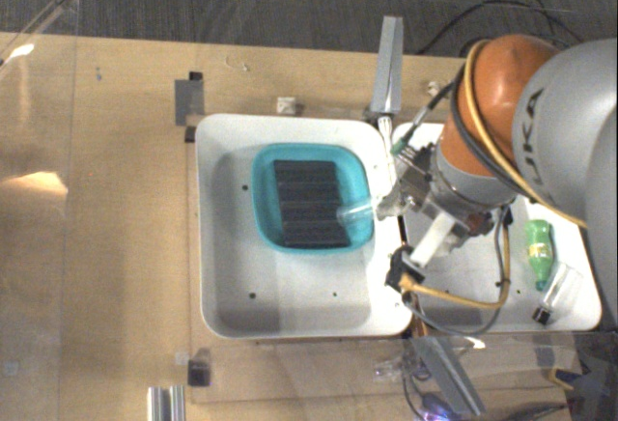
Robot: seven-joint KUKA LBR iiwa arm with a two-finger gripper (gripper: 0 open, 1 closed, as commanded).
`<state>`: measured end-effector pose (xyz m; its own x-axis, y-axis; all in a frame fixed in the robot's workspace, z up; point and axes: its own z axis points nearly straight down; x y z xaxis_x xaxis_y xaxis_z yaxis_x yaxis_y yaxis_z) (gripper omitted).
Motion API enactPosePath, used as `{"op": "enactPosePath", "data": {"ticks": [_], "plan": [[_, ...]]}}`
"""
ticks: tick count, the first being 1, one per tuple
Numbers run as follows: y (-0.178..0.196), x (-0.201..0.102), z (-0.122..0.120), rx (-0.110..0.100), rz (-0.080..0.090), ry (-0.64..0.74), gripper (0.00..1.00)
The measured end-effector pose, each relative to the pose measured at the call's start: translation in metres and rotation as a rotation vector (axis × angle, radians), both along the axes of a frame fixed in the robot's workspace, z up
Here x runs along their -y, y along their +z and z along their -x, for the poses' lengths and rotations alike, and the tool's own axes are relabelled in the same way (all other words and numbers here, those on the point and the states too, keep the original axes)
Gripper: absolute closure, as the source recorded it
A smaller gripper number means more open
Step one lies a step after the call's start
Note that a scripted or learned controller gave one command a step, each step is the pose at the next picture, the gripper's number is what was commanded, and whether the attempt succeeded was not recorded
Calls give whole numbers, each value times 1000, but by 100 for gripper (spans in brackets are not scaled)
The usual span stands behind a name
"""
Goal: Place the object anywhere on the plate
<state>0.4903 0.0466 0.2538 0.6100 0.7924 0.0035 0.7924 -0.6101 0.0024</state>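
A turquoise square plate lies in the upper part of the left white bin. A dark ridged rectangular object rests flat on the plate and covers most of its middle. My gripper reaches in from the right and hangs over the plate's right rim, just beside the dark object's lower right corner. I see nothing held in it. The grey arm with its orange band stands over the right bin.
In the right bin a green bottle-like object lies near the right wall, with a small white and black item just below it. The arm covers much of that bin. Wooden bench surrounds both bins.
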Motion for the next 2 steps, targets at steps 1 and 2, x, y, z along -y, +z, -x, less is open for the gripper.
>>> {"op": "enactPosePath", "data": {"ticks": [1, 2], "plan": [[12, 61, 2, -1, 2, -22, 0], [-17, 14, 3, -4, 1, -62, 0]]}}
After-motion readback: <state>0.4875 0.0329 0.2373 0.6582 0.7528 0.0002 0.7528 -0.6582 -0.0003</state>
